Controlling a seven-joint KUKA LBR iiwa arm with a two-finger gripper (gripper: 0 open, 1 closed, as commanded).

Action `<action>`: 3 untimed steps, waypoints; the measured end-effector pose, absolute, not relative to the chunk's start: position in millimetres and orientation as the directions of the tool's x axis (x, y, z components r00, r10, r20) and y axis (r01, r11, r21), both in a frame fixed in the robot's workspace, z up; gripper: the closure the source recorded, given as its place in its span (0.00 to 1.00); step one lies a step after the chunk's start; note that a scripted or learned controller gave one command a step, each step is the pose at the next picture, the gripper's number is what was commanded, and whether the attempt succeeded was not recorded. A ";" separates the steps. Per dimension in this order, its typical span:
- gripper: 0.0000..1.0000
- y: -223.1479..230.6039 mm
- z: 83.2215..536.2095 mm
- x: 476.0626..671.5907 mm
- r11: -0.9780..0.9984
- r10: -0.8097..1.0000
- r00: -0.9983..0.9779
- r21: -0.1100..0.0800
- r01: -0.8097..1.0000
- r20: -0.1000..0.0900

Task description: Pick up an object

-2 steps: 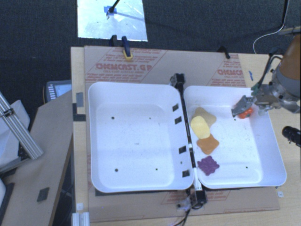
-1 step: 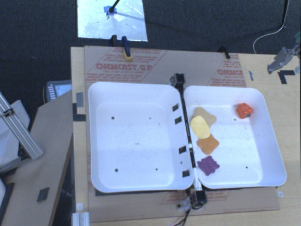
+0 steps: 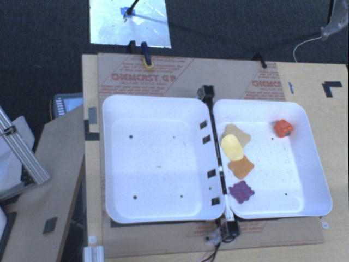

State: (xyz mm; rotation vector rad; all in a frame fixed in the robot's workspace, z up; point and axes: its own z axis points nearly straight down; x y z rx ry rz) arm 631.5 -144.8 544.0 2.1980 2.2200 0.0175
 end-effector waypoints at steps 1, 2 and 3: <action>0.00 -62.4 504.4 670.2 0.012 1.000 -0.012 0.002 1.000 0.002; 0.00 10.1 524.1 668.5 0.011 1.000 -0.011 0.004 1.000 0.002; 0.00 85.3 535.9 668.2 0.010 1.000 -0.010 0.004 1.000 0.002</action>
